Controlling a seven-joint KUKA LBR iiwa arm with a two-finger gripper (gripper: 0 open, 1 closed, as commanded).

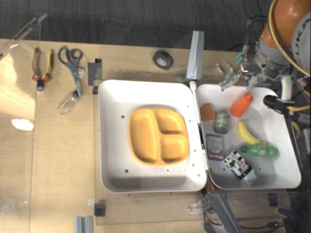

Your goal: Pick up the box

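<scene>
You look down on a wooden bench w/ two white bins side by side. The left bin holds a yellow tray w/ three compartments, sitting mid-bin. The right bin holds the small stuff. The box, black-and-white patterned, lies tilted at about 6 o'clock in that bin, near the front wall. Just at its 10 o'clock lies a flat purple packet. At the box's 1 o'clock lies a green bottle on its side, w/ a banana just above it. A small can stands near bin centre-left, a brown piece at its 10 o'clock, an orange carrot at 1 o'clock.

The arm comes in at top right. The gripper hangs over the bin's back edge at 12 o'clock, well apart from the box. Its fingers look spread, nothing between them.

On the bench at 10 o'clock: pliers, scissors, and a tape roll behind the left bin.
</scene>
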